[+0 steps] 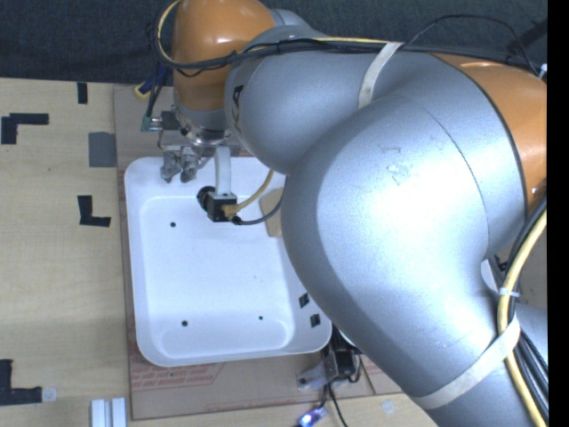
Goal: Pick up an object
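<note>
My gripper (191,172) hangs below the orange wrist band (209,34), over the far left corner of the left white bin (142,265). A small black fitting (213,205) with a yellow cable sits just under it, above the bin floor. I see nothing held at the gripper's tip. The bin floor shows plain white with a few small dark dots. The big grey arm (400,194) hides the right bin and whatever lies in it.
The wooden bench (53,274) to the left carries black tape marks (89,210) and a grey patch (102,148). A tan sliver (274,225) shows beside the left bin's right rim. Cables and a small clamp (333,367) lie at the front edge.
</note>
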